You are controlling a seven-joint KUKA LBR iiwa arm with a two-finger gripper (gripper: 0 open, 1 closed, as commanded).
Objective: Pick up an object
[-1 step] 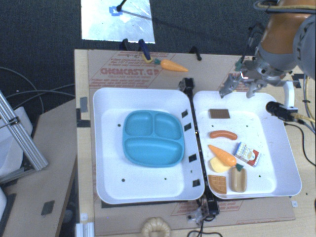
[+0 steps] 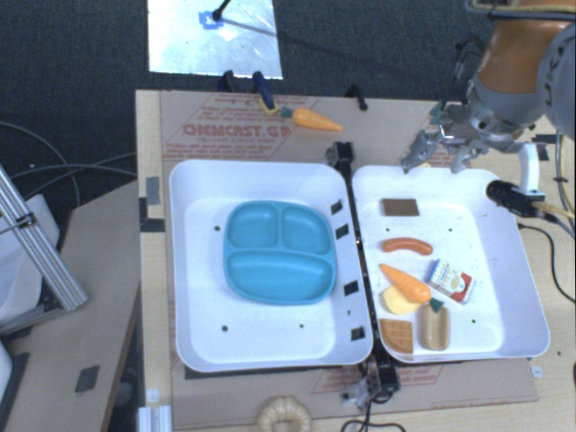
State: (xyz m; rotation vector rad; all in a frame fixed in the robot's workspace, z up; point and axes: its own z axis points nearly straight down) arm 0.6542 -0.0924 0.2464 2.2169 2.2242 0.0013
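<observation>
Camera view: the claw (image 2: 438,154) is seen spread open and holding nothing at upper right, above the right bin's (image 2: 517,268) far rim, while a sausage (image 2: 407,246) lies inside that bin, below the claw.

Arm (image 2: 531,43): cut off by the frame's upper right corner and right edge. Braided ring (image 2: 285,416): lower part cut by the bottom edge, centre. Small carton (image 2: 449,281), lower right: printing too small to read.
</observation>
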